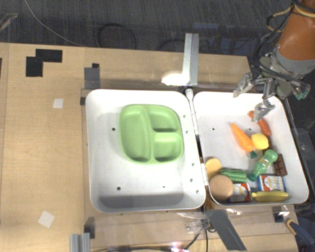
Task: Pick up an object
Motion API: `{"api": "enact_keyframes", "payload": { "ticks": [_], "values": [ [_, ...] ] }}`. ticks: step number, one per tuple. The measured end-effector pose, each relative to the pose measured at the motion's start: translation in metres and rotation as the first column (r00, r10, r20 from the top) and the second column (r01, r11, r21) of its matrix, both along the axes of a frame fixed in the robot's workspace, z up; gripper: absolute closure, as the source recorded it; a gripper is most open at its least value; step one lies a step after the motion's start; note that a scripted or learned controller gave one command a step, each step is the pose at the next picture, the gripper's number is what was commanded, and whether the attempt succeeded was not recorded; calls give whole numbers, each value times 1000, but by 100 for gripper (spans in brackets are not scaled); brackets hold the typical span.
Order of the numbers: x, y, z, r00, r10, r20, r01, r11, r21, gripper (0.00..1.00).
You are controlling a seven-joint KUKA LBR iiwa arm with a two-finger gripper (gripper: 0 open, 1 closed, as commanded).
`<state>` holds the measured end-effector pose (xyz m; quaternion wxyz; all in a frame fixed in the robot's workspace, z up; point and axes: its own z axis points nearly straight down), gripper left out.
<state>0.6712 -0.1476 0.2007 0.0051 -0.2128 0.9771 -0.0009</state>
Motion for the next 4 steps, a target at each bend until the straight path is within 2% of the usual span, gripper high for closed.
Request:
{"api": "enact_keyframes", "payload": {
  "ticks": [1,2,3,4],
  "values": [
    [3,28,-109,988,155,8,-155,988,-4,0],
    [-34,27,-112,988,155,1,-155,988,-1,0],
    [-110,47,-110,999,43,4,-43,999,-2,0],
    [-73,-13,-112,998,55,3,-55,998,-4,0]
  ]
}}
